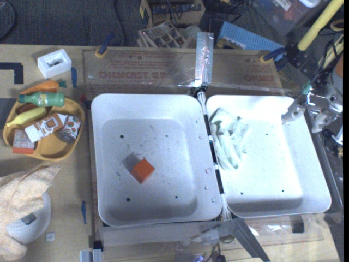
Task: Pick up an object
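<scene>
Two white bins sit side by side: the left bin [109,119] holds an orange block [143,170] lying near its middle, and the right bin [283,168] holds a crumpled pale cloth [228,138] against its left wall. The gripper [299,109] hangs at the right bin's far right rim, well apart from the block and the cloth. How far it is open cannot be told, and nothing is seen in its grasp.
</scene>
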